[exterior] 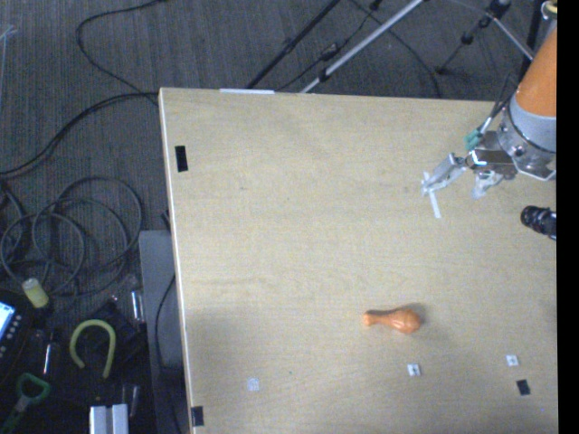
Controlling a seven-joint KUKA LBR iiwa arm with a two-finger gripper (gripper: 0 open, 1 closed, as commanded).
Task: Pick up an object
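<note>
The pale tan, flat wooden bench top (298, 242) is showing a smooth, matt finish with faint grain, while the small orange pear-shaped object (395, 320) lying on it is looking like smooth, slightly glossy plastic or rubber. The silvery two-finger gripper (432, 188) is gleaming like bare metal, and the orange band (541, 75) above it is looking smooth and plastic-like. The dark grey floor (81, 61) beyond the bench is appearing rough and ribbed like carpet, with glossy black cables (72, 233) coiling on it.

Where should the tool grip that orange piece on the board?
Likely the neck. The orange piece lies flat, narrow end pointing left, bulb right. Bring the tool straight down from above, fingers closing across the thin neck, not the rounder bulb.
</note>
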